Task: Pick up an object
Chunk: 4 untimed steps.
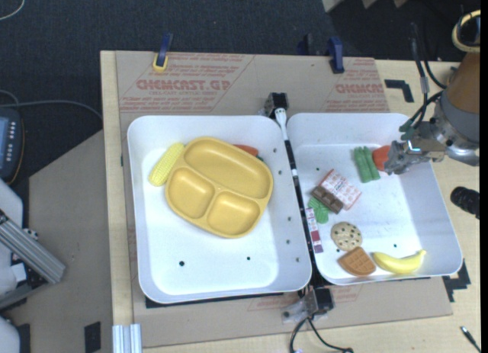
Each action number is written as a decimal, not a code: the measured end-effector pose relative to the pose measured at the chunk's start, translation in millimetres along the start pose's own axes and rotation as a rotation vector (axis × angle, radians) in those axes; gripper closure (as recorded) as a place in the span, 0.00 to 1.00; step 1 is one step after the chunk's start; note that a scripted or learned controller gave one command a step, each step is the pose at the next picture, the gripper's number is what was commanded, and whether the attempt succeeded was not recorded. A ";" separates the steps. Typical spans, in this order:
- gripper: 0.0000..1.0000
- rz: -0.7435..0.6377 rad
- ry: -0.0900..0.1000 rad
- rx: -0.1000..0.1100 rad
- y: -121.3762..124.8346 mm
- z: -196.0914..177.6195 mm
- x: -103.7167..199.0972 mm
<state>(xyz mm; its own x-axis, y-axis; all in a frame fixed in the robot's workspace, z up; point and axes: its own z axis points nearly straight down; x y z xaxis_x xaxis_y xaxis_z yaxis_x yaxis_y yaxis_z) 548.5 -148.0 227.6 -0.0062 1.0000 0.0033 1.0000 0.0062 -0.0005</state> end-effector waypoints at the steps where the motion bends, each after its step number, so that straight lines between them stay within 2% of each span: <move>1: 1.00 -0.001 0.000 -0.001 8.4 -2.4 54.9; 2: 1.00 0.000 -0.001 -0.001 9.4 -8.1 109.6; 3: 1.00 0.001 -0.001 0.004 -7.3 8.9 160.6; 4: 1.00 0.001 -0.001 -0.002 -11.5 0.4 200.4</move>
